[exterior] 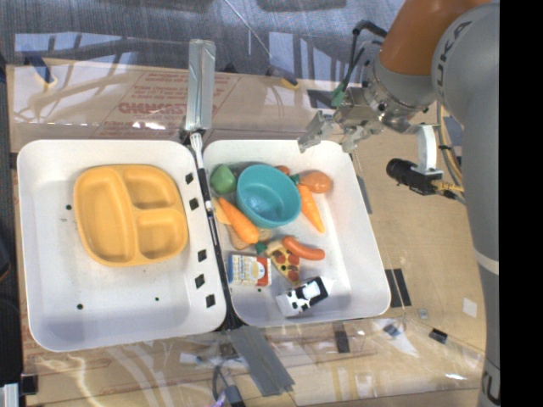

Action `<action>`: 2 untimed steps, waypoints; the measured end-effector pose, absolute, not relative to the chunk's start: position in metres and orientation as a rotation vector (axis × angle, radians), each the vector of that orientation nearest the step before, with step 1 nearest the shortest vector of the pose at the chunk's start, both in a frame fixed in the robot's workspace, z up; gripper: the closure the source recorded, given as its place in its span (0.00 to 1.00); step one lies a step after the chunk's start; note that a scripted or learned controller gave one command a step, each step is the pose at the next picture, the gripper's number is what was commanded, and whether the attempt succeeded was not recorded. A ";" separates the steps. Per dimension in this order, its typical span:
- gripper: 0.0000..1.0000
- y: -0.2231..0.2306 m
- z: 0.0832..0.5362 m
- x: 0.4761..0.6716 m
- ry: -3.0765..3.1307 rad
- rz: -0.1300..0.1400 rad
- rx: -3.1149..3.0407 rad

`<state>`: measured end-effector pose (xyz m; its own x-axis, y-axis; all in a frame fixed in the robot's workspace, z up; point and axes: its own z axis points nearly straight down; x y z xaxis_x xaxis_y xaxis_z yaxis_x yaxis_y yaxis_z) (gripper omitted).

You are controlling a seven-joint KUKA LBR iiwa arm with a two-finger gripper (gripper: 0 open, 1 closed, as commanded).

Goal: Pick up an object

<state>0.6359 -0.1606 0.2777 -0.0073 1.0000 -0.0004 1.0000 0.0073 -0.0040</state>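
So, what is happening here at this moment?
A robot arm is at work over two white bins. Its gripper hangs open above the far rim of the right bin, holding nothing. That bin holds a blue bowl, carrots and other toy food. The left bin holds a yellow divided plate.

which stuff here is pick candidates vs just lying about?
Pick candidates, right bin:
teal bowl, carrots, green pepper, sausage, small carton, cow toy; gripper above the bin's far edge.

Lying about:
yellow divided plate in left bin.
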 end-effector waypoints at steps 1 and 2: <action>0.00 -0.207 0.188 0.655 -2.362 0.007 -2.059; 0.00 -0.204 0.093 0.609 -2.596 -0.001 -1.769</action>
<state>0.6088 -0.2038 0.0935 -0.3658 0.9307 0.0000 0.9307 0.3658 0.0008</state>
